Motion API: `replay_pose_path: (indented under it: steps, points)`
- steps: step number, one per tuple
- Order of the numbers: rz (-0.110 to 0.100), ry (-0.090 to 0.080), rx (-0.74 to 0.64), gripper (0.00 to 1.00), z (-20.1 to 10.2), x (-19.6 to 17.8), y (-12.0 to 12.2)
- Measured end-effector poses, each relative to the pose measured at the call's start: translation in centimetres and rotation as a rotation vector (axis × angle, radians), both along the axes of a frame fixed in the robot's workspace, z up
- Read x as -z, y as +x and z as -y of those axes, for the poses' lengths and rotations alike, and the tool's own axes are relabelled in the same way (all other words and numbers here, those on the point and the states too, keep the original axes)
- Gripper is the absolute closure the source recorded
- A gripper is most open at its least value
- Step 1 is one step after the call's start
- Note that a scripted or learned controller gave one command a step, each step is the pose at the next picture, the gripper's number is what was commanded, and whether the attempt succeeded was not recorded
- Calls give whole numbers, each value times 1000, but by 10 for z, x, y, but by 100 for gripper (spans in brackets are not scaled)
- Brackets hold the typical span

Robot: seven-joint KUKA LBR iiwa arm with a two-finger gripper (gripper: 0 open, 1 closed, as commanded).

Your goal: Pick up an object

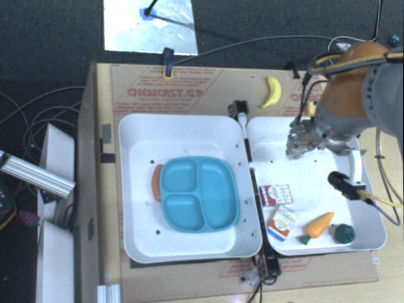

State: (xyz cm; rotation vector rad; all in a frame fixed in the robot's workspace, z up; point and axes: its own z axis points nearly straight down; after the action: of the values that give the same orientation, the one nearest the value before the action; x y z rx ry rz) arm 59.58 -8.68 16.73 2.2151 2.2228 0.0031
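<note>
In the left bin (136, 169) we are seeing a blue tray (199, 192) beside a hot dog (155, 182). In the right bin (372, 223) a carton (276, 195), packet (281, 222) and carrot (317, 225) are lying. We are hovering the gripper (298, 145) above bare floor; jaw state: cannot tell. Next, we judge, we should be shifting over one and descending.

Even overhead light, glare on foil sheet (150, 17), pic slightly soft.

Blue tray (199, 193), orange carrot (320, 223), yellow banana (273, 91), white bins (189, 126).
</note>
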Motion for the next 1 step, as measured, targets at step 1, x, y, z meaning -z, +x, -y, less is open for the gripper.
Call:
replay_pose_path:
  steps: [1]
  points:
    - [-3, 2, -1, 100, -47, -17, -15]
